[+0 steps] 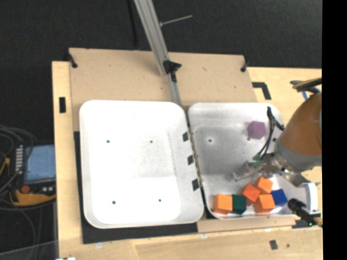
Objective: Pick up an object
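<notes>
Likely light, rigid, grippy: the small orange foam-like cubes (259,193) clustered at the near right of the right white bin (217,129), best pinched across flat opposite faces, with the gripper (255,169) just above them, finger state indiscernible.

This looks like a robotics lab or test cell rather than a home. A plain wooden tabletop (162,72) carries two shallow white bins (135,161) side by side, with a metal rail (154,31) slanting in overhead. Loose cables (13,140) and a small electronic box (38,164) lie on dark carpet (54,15) beside it.
</notes>
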`<state>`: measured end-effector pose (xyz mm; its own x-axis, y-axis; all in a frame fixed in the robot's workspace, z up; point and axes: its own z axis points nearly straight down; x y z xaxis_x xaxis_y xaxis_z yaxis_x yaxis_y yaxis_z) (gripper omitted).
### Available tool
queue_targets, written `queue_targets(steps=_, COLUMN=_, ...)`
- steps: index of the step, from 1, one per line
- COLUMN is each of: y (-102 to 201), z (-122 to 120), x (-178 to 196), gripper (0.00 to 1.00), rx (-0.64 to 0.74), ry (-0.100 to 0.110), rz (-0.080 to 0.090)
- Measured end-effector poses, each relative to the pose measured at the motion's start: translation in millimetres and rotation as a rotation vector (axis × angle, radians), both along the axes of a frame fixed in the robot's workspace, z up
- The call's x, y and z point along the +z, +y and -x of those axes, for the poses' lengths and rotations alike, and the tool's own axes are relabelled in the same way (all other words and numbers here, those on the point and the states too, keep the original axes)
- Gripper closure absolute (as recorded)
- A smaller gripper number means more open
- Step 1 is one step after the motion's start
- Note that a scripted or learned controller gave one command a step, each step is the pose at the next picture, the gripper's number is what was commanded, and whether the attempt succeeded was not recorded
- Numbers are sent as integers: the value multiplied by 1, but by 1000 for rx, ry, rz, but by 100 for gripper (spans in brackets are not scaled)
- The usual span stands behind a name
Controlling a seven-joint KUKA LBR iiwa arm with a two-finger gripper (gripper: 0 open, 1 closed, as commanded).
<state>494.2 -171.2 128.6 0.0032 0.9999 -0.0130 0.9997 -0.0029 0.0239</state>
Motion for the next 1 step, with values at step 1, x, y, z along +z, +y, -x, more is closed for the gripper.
queue_targets(steps=1, y=0, z=0, x=8, gripper=100, rx=-11, ry=-2, rz=-1)
